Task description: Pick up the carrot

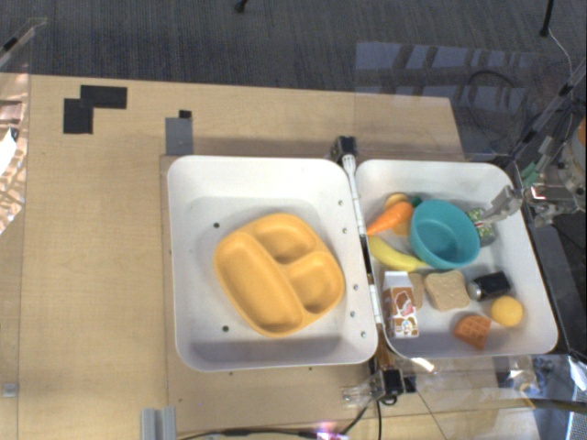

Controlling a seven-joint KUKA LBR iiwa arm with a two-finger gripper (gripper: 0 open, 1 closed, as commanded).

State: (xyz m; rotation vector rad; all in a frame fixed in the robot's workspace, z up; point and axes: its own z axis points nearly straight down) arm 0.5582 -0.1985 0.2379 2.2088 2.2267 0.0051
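The carrot (391,216) is a small orange toy, probably plastic, so I judge it light, stiff and rather smooth; it may slip if it is pinched near the thin tip. The best place to take hold seems to be its thicker middle, with the fingers across its short width.

It lies in the right bin (541,287), at the side far from the gripper (510,202), close to the wall shared with the left bin (183,246). The teal bowl (444,234) stands between the gripper and the carrot, touching or almost touching the carrot, and a banana (393,254) lies just beside it on the near side. The gripper hangs at the bin's right wall, apart from the carrot. It holds nothing that I can see, and whether it is open or closed I cannot tell.
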